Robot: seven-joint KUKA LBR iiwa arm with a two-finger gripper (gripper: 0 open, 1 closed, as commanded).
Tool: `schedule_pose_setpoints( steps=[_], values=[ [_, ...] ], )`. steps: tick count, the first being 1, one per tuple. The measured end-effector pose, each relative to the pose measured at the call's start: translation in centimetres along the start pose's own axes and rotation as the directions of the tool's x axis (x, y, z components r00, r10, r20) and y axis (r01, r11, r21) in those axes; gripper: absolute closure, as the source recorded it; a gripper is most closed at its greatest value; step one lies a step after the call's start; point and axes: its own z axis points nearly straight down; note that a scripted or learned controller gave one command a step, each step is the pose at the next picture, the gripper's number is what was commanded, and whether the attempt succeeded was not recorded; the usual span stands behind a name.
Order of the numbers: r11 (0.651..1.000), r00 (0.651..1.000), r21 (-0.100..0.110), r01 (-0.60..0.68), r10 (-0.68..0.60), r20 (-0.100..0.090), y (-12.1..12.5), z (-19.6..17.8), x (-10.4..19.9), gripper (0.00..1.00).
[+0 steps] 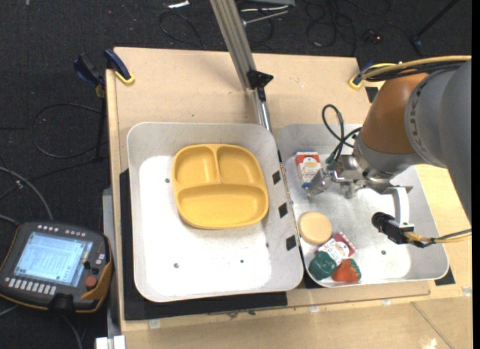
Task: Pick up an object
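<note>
Your jaws sit low in the right white bin (420, 265), beside the small white carton with a red label (307, 167); their opening cannot be told. Centre over it before closing.

Arm (442, 107) cut off at right edge; carton (308, 167) label unreadable
</note>
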Motion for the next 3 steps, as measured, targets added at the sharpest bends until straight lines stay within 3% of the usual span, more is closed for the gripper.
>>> schedule_pose_setpoints(
  steps=[1,3],
  values=[
    [1.0,1.0,-0.003,0.0,0.0,0.0,0.1,-1.3,0.0,1.0],
    [1.0,1.0,-0.009,0.003,-0.003,0.001,1.0,-11.9,0.6,1.0]
  ],
)
